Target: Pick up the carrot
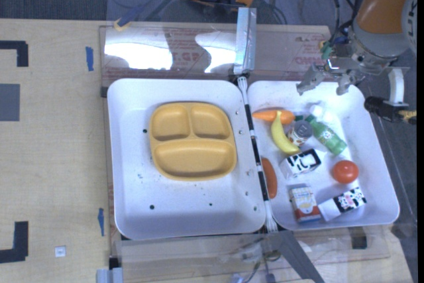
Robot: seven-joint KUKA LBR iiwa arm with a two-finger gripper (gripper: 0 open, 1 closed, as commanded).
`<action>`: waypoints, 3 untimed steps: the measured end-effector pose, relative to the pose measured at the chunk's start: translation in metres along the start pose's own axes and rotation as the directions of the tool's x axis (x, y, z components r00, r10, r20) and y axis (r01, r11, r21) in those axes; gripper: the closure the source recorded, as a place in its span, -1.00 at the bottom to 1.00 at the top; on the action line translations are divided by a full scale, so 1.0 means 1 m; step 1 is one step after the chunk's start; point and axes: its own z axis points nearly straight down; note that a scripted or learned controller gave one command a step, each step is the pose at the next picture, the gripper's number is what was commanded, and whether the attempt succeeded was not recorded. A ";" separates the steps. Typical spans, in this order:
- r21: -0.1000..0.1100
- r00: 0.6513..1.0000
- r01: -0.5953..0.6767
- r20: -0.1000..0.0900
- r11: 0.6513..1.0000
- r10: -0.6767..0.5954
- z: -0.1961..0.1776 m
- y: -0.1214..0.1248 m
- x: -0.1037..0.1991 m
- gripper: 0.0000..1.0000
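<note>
Where the left bin [126, 162] sits on the table [53, 142], you have a smooth yellow plate [192, 140] with three compartments. In the right bin [381, 162], the tapered orange carrot [267, 115] lies at the upper left, touching a curved banana [283, 136]. A green bottle [326, 132], small cartons and a round tomato [344, 171] crowd nearby. The gripper [328, 83] hangs over the far rim, jaws spread apart, gripping nothing.
</note>
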 end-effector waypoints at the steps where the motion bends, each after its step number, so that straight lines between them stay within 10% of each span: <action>1: -0.020 0.997 0.074 0.003 0.997 -0.074 0.119 0.010 0.027 -1.00; 2: -0.027 0.946 0.325 0.012 0.945 -0.325 0.123 0.016 0.022 -1.00; 3: -0.034 0.946 0.324 0.015 0.945 -0.324 0.110 0.018 0.022 1.00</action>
